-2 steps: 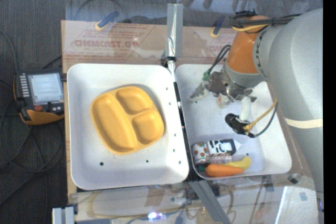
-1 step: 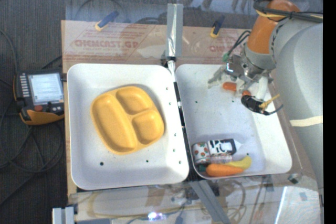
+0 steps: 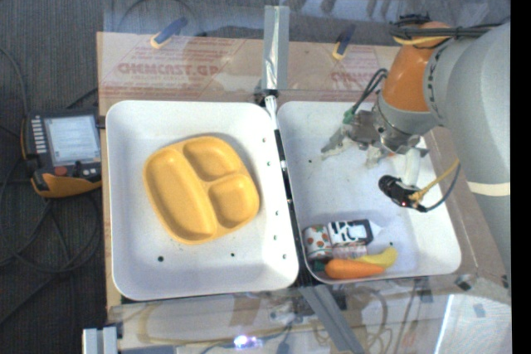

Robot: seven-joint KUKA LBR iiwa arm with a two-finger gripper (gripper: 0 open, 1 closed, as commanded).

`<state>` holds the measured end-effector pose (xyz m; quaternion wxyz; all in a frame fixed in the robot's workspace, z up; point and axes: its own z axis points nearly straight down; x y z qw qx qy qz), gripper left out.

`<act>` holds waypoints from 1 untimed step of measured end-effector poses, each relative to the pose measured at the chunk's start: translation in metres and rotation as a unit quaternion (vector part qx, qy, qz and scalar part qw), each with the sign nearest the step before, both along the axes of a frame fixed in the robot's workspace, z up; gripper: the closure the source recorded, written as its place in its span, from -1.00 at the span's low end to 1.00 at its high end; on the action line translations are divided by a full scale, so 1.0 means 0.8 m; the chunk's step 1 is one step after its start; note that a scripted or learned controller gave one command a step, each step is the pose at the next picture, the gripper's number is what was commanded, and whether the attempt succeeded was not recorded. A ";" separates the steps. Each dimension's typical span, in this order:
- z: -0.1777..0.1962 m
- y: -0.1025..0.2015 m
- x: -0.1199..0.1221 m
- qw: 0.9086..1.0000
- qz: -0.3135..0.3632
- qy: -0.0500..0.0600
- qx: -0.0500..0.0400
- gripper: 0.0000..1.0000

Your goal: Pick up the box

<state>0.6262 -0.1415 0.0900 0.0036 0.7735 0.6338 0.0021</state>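
Starting at the left, a handheld pendant (image 3: 62, 147) lies on the floor beside the bench, and next to it the left bin (image 3: 124, 261) holds a yellow divided tray (image 3: 202, 187), face up, which is not my business. Past the metal divider, the right bin (image 3: 315, 203) holds my target: the box (image 3: 338, 235) lies flat near the front edge, close to the bin's front left corner, a small printed carton with a dark panel on top. Just in front of it lie a carrot (image 3: 353, 268) and a banana (image 3: 380, 258), the carrot nearly touching its front side. I judge the box light and fairly stiff, thin card that would dent if squeezed hard, with a smooth printed skin that could slip. I would take it across its short width, fingers on the two long sides near the middle, though the carrot crowds the front side and the bin wall crowds the left end. My claw (image 3: 358, 137) hangs over the back half of the right bin, well apart from the box, holding nothing; whether it is spread or closed I cannot tell from this angle.
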 end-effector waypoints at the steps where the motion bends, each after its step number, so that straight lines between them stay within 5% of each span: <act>1: -0.001 -0.007 0.052 1.000 -0.023 0.002 0.000 -1.00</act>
